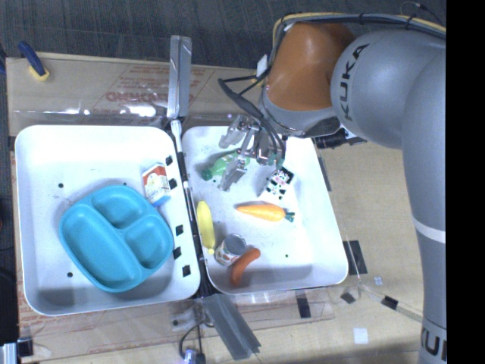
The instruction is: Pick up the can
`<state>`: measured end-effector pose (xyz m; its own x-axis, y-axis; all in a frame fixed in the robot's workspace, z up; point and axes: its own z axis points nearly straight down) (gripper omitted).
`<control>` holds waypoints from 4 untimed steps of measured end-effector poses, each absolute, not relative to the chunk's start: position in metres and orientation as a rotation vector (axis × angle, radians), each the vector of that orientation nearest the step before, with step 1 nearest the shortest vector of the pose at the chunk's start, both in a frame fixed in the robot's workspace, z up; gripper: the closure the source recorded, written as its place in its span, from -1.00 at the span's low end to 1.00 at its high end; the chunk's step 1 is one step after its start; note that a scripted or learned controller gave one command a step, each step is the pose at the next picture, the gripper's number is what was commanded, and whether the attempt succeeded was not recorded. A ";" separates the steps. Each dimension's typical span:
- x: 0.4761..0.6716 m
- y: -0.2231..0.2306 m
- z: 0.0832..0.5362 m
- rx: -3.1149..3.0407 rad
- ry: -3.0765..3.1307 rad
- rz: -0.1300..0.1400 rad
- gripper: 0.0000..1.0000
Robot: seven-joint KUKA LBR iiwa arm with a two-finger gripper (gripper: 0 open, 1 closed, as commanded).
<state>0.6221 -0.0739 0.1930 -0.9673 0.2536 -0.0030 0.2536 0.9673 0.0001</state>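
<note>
The can (229,248) is small, with a grey lid and a brownish label. It stands near the front left of the right bin (322,241), wedged between a yellow banana (204,225) and a red sausage (245,264). My gripper (246,183) hangs over the back half of the same bin, well behind the can. It is open, with nothing between its fingers. Its left finger (232,175) reaches down beside a green object (216,167).
An orange carrot (263,211) lies mid-bin, and a black-and-white object (281,180) sits by the right finger. The left bin (38,203) holds a blue divided plate (115,237) and a small red-and-white carton (156,183). The grey arm (386,74) looms over the right side.
</note>
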 end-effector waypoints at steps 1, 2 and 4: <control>0.623 -0.074 0.204 0.397 3.110 -0.001 1.00; 0.623 -0.074 0.204 0.396 3.110 -0.001 -1.00; 0.624 -0.073 0.215 0.390 3.107 -0.002 -1.00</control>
